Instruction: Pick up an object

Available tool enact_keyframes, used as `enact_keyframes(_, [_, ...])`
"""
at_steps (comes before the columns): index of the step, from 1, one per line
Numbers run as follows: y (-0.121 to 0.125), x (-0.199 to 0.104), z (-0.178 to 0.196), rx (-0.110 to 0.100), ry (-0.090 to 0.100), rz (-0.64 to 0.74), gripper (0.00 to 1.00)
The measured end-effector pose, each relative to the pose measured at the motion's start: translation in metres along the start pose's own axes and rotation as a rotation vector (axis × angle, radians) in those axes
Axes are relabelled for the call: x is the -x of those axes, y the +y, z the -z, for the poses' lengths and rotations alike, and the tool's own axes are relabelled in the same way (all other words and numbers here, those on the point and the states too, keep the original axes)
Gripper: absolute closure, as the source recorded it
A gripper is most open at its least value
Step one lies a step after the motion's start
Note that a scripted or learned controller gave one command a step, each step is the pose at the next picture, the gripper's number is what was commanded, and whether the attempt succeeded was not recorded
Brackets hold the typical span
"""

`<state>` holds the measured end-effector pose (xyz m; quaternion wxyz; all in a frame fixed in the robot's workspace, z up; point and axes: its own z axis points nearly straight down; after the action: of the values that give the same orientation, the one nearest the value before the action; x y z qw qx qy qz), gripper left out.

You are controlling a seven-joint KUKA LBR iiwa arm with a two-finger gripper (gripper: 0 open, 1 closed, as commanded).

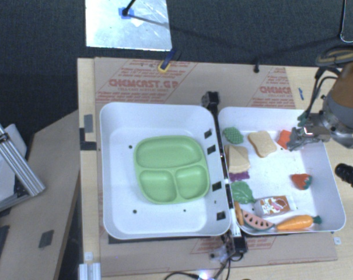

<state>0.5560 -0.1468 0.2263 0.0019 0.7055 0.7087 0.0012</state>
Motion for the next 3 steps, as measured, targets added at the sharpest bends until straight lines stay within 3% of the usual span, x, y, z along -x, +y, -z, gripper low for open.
enact_keyframes(2, [0.071, -0.088, -0.015, 0.000, 0.001, 0.005, 1.00])
enact_keyframes(3, [0.097, -0.120, 0.009, 0.002, 0.002, 0.004, 1.00])
